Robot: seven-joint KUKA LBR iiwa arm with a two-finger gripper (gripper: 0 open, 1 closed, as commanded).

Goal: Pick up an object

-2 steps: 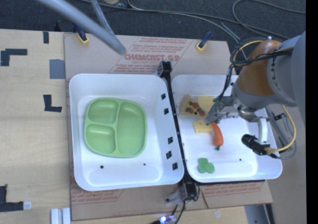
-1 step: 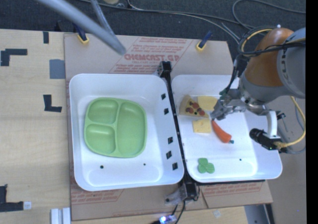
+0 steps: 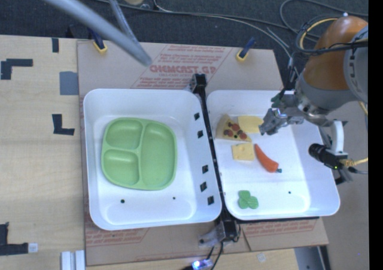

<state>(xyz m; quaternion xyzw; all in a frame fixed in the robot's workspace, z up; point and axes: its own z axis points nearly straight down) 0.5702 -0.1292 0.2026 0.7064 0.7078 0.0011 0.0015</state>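
Note:
The right bin (image 3: 299, 203) holds a pizza slice (image 3: 231, 127), a yellow cheese piece (image 3: 250, 123) by it, a pale yellow cheese square (image 3: 243, 152), an orange carrot (image 3: 267, 159) and a green broccoli toy (image 3: 247, 200). My gripper (image 3: 267, 126) hangs low over the bin's upper middle, just right of the yellow cheese piece and above the carrot. Its dark fingers point left and down; I see nothing between them.
The left bin (image 3: 96, 203) carries a green divided plate (image 3: 139, 152). A black divider (image 3: 206, 149) runs between the bins. The arm's grey body with its orange band (image 3: 332, 53) looms over the right bin's far right corner. Cables lie behind the bench.

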